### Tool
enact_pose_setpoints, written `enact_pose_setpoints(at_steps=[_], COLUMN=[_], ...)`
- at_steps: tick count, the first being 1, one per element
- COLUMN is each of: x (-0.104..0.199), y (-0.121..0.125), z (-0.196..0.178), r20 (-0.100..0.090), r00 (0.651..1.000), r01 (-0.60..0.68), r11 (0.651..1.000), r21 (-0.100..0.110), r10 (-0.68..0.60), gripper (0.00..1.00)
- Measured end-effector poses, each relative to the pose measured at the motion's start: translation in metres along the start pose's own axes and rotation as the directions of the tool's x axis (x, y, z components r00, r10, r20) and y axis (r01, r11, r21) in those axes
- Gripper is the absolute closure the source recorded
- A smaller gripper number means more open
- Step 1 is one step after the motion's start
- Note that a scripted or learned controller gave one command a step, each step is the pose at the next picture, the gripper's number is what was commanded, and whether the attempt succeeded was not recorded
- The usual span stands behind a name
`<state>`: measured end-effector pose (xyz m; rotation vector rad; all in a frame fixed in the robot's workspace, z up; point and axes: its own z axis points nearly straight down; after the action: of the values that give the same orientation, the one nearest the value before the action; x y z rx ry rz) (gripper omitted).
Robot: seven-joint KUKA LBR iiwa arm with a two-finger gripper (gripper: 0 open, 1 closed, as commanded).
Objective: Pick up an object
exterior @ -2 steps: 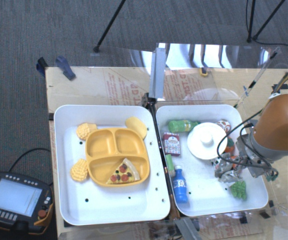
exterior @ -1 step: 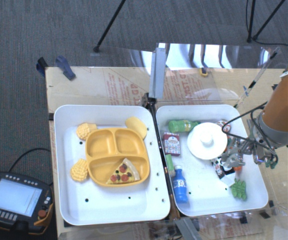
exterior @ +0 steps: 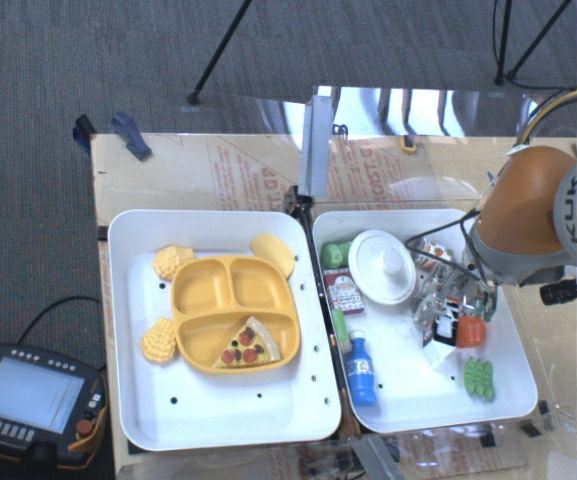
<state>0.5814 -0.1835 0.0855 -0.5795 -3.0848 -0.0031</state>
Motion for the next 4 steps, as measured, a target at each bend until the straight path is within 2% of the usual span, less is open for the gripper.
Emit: enact_pose_setpoints(at_steps=[1,2,3,4], x=[-0.001,0.058,0.055,0.067], y=[0.000,-0.005,0.014,0.036], z=[-0.002,-0.001,-0.001,-0.001], r20=[0.003,0.002,0.002,0.000], r00=[1.000,0.997,0.987,0.928], r01=[0.001,-0.078,-0.159,-0.372], r11=[1.000,0.997,0.987,0.928], r21=[0.000,0.000,0.000,0.001], r10=[-0.001,0.078,0.159,0.372], gripper=[0.00,0.00,0.00,0.00])
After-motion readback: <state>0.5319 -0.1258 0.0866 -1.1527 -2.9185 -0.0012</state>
